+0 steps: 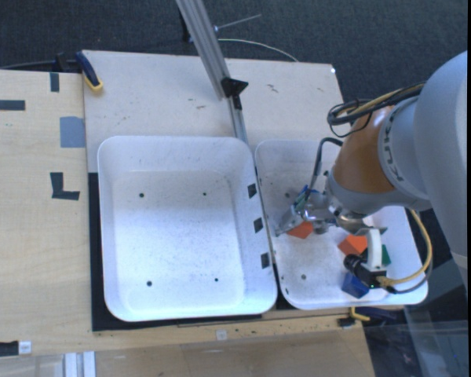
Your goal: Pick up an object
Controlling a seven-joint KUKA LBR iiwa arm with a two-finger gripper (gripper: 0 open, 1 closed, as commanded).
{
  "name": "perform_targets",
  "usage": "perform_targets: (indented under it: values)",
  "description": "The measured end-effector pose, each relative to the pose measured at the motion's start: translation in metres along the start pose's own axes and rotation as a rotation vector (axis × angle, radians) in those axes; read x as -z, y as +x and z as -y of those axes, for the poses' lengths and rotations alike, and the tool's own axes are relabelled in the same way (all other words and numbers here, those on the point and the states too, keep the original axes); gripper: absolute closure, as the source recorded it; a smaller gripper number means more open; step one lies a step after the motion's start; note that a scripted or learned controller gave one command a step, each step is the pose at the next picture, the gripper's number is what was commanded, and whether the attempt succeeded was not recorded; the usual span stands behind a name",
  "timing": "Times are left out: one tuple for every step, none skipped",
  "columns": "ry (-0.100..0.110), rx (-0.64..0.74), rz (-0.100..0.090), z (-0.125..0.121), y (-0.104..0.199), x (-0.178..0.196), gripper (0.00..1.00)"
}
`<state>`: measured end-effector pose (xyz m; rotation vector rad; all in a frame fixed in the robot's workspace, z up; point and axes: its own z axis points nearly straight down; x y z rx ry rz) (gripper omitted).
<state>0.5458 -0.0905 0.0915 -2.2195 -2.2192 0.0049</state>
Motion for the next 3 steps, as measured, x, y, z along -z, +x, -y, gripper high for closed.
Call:
perform_targets:
  values:
    - [0.001, 0.001, -0.001, 0.0, 0.0, 0.009, 1.0]
    - [-0.009, 0.009, -0.003, 0.007, 0.077, 0.105, 1.0]
    - [-0.002, 0.002, 0.001, -0.042, 0.126, 0.207, 1.0]
